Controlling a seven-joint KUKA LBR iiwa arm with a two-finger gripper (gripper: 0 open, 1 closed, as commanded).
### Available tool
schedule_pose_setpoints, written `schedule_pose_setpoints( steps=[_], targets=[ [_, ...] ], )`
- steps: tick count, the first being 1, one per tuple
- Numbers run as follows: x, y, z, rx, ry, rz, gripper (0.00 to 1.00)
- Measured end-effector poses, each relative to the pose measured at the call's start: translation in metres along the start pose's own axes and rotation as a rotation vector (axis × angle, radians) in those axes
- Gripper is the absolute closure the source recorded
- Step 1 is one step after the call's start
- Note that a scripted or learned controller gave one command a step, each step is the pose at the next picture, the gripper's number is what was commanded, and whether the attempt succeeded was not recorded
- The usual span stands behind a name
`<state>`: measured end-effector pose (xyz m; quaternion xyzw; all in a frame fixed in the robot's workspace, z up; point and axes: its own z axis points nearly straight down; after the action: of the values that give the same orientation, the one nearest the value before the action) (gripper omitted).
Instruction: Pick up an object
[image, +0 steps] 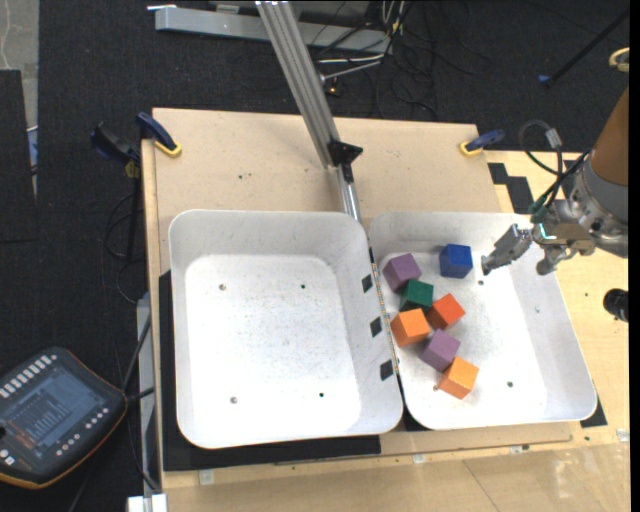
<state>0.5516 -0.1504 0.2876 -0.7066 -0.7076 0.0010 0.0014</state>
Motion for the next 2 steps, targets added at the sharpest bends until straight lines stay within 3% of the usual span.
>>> schedule_pose_setpoints(
  steps=[1,2],
  targets=[
    [0.000,0.001,-0.002,-0.003,-0.001,0.001,0.00],
    [0.005,-0.002,0.042,0.000,0.000,0.001,0.00]
  ],
)
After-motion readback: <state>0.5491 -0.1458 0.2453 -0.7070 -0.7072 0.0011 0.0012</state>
